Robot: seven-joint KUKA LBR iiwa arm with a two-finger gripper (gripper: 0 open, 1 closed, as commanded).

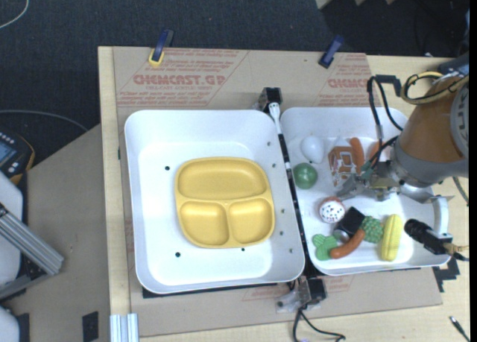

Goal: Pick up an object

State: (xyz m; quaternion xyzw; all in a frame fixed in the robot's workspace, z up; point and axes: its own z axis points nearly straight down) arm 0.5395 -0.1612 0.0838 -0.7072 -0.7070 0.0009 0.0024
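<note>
1. The arm reaches in from 3 o'clock over the right bin, and its gripper hangs low near the middle of that bin, among the toys.

2. Whether the gripper is spread or pressed together I cannot tell; its tip is a dark tangle against the clutter, and nothing shows plainly pinched in it.

3. The candidates all lie in the right bin. A boxed item with an orange print sits just beside the tip, at about 10 o'clock from it. A red sausage lies close by at 11 o'clock, its long axis running roughly 12 to 6.

4. Further off, at 9 o'clock, are a green ball and, above it, a white egg shape. A speckled ball lies at 7 o'clock, and a black block at 6 o'clock.

5. Near the bin's bottom edge sit a yellow corn cob, its length running 12 to 6, and a second red sausage slanting from 2 to 8.

6. The left bin holds a yellow divided tray, well apart from the gripper.

7. My judgement: the boxed item is the nearest target, so the coming move turns on a short shift toward 10 o'clock and a drop.
</note>
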